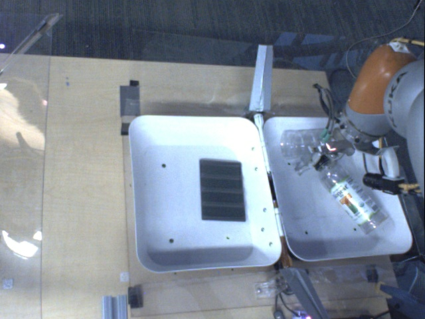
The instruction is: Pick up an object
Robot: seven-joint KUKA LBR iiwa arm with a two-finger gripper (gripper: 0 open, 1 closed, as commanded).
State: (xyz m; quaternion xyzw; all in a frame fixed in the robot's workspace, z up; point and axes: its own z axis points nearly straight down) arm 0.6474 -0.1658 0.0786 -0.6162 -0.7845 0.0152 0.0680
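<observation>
Clear bottle [352,201] in right bin [312,234], label unreadable; fingers [329,148] near clear cup [297,145], spread indiscernible.

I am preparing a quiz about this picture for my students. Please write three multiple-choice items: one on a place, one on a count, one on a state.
1. Where does the dark ribbed rectangular pad lie?
A. in the left shallow white bin
B. in the right shallow white bin
C. on the wooden bench

2. How many shallow white bins stand on the bench?
A. one
B. two
C. three

3. How does the clear plastic bottle with the green and orange label rest?
A. upright
B. on its side
C. hanging from a hook

Answers: 1 A, the pad sits in the middle of the left bin's floor. 2 B, two bins lie side by side. 3 B, the bottle lies lengthwise on the right bin's floor.
</observation>
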